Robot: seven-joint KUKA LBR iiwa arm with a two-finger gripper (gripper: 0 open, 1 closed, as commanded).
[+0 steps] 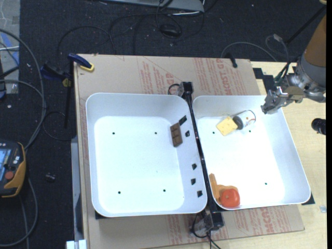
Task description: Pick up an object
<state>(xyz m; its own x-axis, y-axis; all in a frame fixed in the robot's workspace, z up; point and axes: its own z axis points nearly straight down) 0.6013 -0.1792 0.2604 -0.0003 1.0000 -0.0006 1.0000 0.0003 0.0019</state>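
My gripper point(271, 104) hangs over the far right rim of the right bin point(290, 154), with nothing seen between its fingers. A yellow block point(226, 126) lies in the right bin's far part, and a small white and dark cylinder point(244, 119) touches its right side, a little left of the gripper. A red-orange toy point(228, 196) with an orange stalk sits in the right bin's near left corner. A brown chocolate-like bar point(176, 135) leans on the left bin's right wall.
The left bin point(104, 154) and the right bin share a black divider point(196, 149) with clips. Both stand on a cardboard sheet point(155, 71). Cables run across the dark floor behind. A yellow-handled clamp point(82, 62) sits at the cardboard's far left corner.
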